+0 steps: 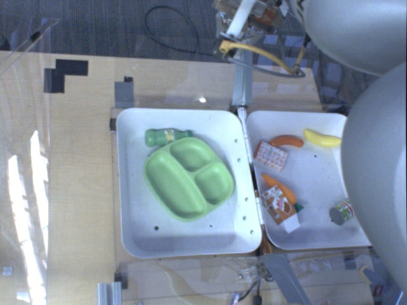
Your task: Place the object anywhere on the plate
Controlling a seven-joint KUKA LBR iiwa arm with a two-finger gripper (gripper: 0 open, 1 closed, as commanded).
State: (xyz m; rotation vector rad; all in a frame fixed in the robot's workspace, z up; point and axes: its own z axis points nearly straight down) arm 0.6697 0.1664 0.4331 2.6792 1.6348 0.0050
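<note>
Green plate (189, 178), three compartments, lies in the left bin (130, 230), and all three compartments look bare, so by my reading the placing is not done. A green bottle (166, 136) lies on its side just beyond the plate's far edge, touching or nearly touching its rim, but on the bin floor, not on the plate. Which object is meant is not plain from the task; the rest lie in the right bin (318, 237): a sausage (287, 141), a banana (322, 138), a pink waffle-like block (271, 156), a carrot (280, 187) with a small carton (278, 205) against it, and a can (342, 213) near the arm's bulk.

Nothing is in the arm's (369, 56) hold as far as can be seen; I cannot tell how the gripper stands. So picking, carrying and setting down are all left.

For room: the plate sits toward the bin's middle, with bare floor to its left and near side. The shared wall (249, 170) between bins runs close by the plate's right edge and must be cleared on any crossing. The bottle is near the far wall.
</note>
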